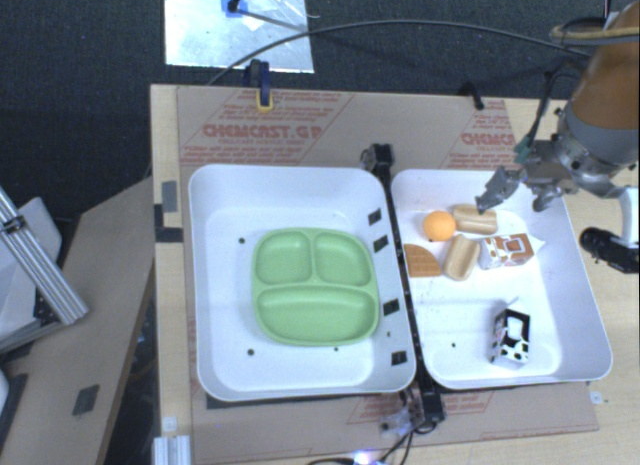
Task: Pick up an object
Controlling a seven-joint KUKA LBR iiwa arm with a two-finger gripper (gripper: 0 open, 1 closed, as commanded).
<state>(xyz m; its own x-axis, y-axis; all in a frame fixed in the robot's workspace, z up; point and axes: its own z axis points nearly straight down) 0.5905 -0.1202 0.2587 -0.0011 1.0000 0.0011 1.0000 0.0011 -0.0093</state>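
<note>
I am looking down at two shallow white bins. The left white bin [215, 253] is holding a green three-compartment plastic plate [316, 285] at its centre. Toward the far edge of the right white bin [570, 303], a small orange ball [439, 225] is lying beside tan bread-like pieces [467, 238]. The two-finger gripper [520, 191] is hovering just beyond, fingers apart and holding nothing. I judge the ball light, smooth, prone to rolling; grip across its middle.

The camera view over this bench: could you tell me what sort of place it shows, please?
Most likely a robotics lab's pick-and-place test bench. The arm's gripper hangs over two shallow white bins: the right bin holds toy food, the left bin holds a green divided plate.
</note>
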